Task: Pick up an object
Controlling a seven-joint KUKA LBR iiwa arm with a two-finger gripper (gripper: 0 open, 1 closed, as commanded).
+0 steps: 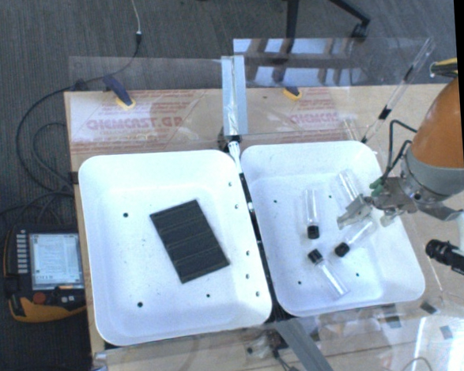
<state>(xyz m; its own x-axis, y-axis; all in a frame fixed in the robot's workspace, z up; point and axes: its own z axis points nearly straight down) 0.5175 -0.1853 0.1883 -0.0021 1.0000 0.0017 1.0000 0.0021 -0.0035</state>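
Your gripper (359, 210) hovered low over the right bin (291, 291) among clear vials (311, 213); I couldn't tell its pincer state.

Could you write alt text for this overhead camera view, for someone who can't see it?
A robot arm's gripper reaches from the right into the right white bin, among several clear vials with black caps. The left white bin holds a flat dark ridged panel.
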